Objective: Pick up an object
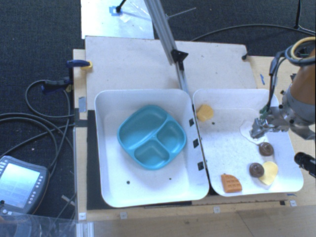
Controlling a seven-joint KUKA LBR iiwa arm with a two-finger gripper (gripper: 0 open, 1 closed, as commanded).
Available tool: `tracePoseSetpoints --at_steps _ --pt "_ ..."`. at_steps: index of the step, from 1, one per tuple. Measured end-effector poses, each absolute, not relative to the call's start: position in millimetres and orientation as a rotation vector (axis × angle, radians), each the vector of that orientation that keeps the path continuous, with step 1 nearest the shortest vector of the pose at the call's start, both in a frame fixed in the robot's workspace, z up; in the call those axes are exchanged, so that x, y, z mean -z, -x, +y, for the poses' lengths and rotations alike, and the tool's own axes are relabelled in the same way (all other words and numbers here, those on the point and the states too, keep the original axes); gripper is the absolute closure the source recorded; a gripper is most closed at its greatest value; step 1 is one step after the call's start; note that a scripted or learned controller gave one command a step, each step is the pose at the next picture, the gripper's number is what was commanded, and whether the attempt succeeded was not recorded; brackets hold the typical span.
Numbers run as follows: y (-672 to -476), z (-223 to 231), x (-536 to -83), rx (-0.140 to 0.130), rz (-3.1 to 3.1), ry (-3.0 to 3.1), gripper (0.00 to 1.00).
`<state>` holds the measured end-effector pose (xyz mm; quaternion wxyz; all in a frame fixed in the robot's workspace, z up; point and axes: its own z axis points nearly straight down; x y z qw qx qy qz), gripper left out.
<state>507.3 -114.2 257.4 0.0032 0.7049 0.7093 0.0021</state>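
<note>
A brown round piece [266,149] is seen in the right bin [232,132], close to its right wall, just on the near side of the gripper [257,129]. The gripper is lowered over the far right part of that bin; whether its fingers are apart or together cannot be told, and nothing is seen between them. A second brown round piece [256,170] lies nearer, touching a pale yellow piece [269,173] at the bin's near right corner. An orange waffle-like piece [230,183] lies against the near wall, and a yellow lump [204,112] sits in the far left corner, well apart from the gripper. The left bin [108,147] holds a blue divided plate [151,136], tilted diagonally. Both bins are set on a pale board [128,63] on a wooden bench [163,212]. A slanted metal pole [163,26] crosses the board. Dark carpet [34,28] surrounds the bench; cables [37,117] and a handheld pendant [19,184] lie to the left.
</note>
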Motion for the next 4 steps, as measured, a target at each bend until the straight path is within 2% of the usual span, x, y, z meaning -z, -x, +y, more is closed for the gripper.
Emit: tracePoseSetpoints --at_steps 3,4 --pt "-510.8 47 -261 -0.005 2.235 -2.208 1.00" --pt "-508.7 96 -236 0.001 2.235 -2.212 1.00"
